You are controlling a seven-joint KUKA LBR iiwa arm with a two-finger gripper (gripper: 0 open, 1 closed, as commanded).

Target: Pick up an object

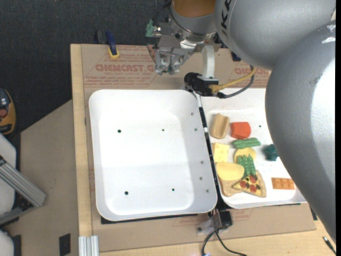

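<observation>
My gripper (168, 63) hangs high over the back edge of the bench, above the far rim of the left bin (101, 143), with nothing visibly between its fingers. The right bin (266, 103) holds toy foods: a tan bread roll (219, 126), a red block (241, 129), a green bean pod (246, 142), a yellow cheese square (220, 152), a teal piece (271, 152), a pineapple (246, 161), a pizza slice (248, 185) and an orange waffle piece (283, 183). The grey arm covers part of that bin.
A brown board (80, 121) lies under both bins. A blue and yellow clamp (111, 44) sits at its back left corner. A metal rail (21, 185) runs along the left edge. A cable connector (221, 220) lies at the front.
</observation>
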